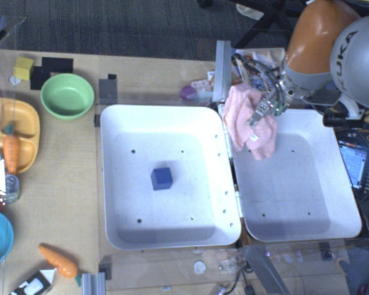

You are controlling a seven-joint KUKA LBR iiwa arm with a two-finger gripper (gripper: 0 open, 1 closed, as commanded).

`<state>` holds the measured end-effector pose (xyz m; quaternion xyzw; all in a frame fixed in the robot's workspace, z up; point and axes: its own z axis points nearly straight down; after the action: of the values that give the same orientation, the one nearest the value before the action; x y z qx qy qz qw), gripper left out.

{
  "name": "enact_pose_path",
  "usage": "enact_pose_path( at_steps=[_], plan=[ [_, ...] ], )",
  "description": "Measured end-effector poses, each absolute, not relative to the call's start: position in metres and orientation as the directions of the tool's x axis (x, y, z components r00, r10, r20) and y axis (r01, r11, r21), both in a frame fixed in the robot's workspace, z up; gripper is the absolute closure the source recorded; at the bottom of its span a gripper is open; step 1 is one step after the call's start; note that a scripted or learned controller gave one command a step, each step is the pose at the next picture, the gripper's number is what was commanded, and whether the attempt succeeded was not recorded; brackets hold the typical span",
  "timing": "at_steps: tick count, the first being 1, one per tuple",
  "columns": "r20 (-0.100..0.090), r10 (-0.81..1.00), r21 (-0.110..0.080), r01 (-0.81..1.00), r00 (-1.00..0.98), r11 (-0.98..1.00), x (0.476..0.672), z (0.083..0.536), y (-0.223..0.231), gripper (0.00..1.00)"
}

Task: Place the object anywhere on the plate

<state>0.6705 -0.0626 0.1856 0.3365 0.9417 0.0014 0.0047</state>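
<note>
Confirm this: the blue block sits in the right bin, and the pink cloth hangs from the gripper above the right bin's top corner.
Not quite. The camera view shows the blue block in the left bin, not the right bin. The rest holds: the pink cloth hangs from the gripper there.

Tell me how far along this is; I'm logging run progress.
Nothing looks placed yet. The pink cloth hangs from the gripper above the right bin, lifted. The blue cube sits in the left bin. Carrying the cloth to a plate remains.

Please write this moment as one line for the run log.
hand: holds pink cloth, above right bin | blue cube: in left bin | placing: not yet done
</note>
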Motion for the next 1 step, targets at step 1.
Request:
enact_pose_path(
  at_steps=[1],
  plan=[
    [-0.010, 0.523, 0.008, 0.523, -0.852, 0.853, 0.6247, 0.1874, 0.0092, 1.00]
  ],
)
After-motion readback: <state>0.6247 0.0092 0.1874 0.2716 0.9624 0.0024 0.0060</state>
